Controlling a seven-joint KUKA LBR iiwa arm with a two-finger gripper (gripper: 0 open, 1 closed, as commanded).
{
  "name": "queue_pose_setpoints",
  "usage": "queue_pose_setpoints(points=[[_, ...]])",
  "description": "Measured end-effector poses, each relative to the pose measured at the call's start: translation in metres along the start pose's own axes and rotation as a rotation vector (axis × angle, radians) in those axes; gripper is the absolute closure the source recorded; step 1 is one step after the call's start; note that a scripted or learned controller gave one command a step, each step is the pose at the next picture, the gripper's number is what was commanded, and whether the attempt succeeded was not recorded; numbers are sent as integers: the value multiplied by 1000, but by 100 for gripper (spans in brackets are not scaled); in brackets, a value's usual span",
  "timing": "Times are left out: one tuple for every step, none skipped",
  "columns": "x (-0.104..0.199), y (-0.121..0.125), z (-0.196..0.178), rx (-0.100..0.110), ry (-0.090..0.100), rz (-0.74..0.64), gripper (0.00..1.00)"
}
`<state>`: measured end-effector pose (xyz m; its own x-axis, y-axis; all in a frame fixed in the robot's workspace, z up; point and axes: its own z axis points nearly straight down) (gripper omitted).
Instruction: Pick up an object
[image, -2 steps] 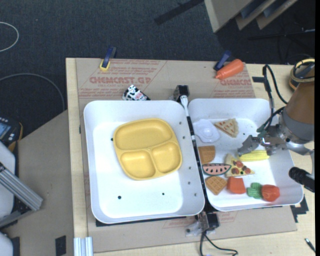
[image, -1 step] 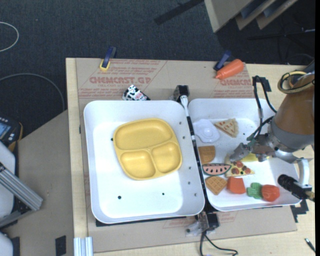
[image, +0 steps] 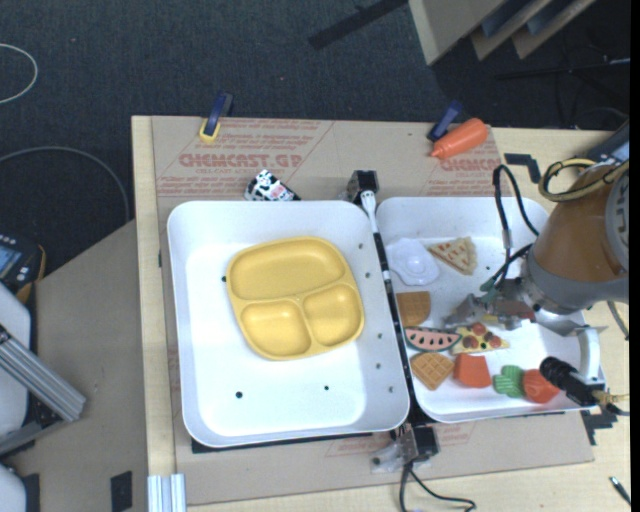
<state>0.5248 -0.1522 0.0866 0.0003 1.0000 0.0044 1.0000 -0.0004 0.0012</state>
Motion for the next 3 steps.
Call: queue_pose_setpoints(points=[[0,3,-14,-12,-3,0,100],[11,7,-67,-5,-7,-2,100],[10,-1,-126,-5,-7,-1,100]])
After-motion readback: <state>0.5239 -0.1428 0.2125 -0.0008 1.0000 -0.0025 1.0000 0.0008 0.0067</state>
